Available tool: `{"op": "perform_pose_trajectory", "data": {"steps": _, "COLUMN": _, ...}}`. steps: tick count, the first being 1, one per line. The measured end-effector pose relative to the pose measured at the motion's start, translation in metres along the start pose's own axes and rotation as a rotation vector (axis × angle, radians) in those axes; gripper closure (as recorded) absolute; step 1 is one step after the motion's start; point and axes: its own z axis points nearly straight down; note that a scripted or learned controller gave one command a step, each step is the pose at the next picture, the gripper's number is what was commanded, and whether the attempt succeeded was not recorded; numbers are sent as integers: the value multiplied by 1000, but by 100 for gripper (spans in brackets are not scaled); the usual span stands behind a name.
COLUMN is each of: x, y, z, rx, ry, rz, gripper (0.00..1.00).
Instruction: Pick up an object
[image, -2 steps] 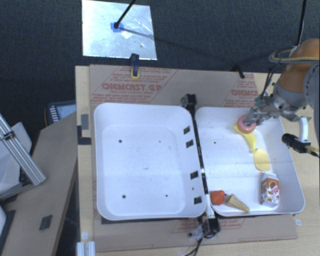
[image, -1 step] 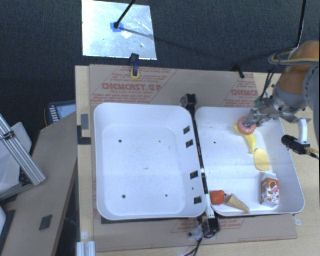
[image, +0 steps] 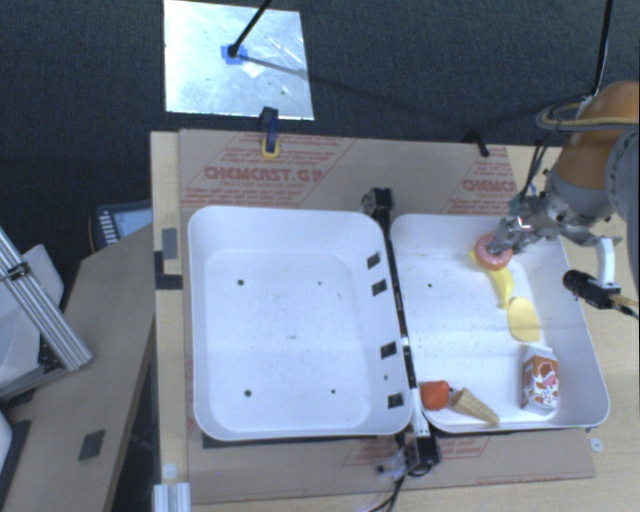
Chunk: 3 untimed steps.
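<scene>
two white bins sit side by side on the bench, and the grey arm (image: 590, 170) with its orange band comes in from the right. its claw (image: 515, 228) hangs over the far part of the right bin (image: 440, 320), right at a pink donut (image: 492, 252) — the claw tip is touching it or just above it, and i cannot tell which. i also cannot tell how wide the claw is, because it is small and blurry, and i cannot see the donut pinched in it. just below the claw and the donut lies a yellow banana (image: 502, 285), and a bit further toward the near side from the claw is a round yellow piece (image: 523, 321), just beside the banana's end. further still toward the near edge stands a small red and white carton (image: 539, 384), near the right wall of the bin. well away from the claw, in the near left corner of that bin, lie an orange ball-like toy (image: 434, 394) and a tan ice cream cone (image: 473, 406) — the two touch each other. the left bin (image: 290, 320) is far off to the claw's left. a sheet of brown cardboard (image: 300, 165) lies under both bins.
</scene>
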Motion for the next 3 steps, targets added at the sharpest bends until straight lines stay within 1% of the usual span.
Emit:
{"op": "perform_pose_trajectory", "data": {"steps": 1, "x": 0, "y": -1, "z": 2, "rx": 4, "ry": -1, "rz": 1, "gripper": 100}}
{"op": "perform_pose_trajectory", "data": {"steps": 2, "x": 0, "y": -2, "z": 4, "rx": 6, "ry": 0, "rz": 1, "gripper": 0}}
{"op": "perform_pose_trajectory", "data": {"steps": 3, "x": 48, "y": 5, "z": -80, "rx": 5, "ry": -2, "rz": -2, "gripper": 0}}
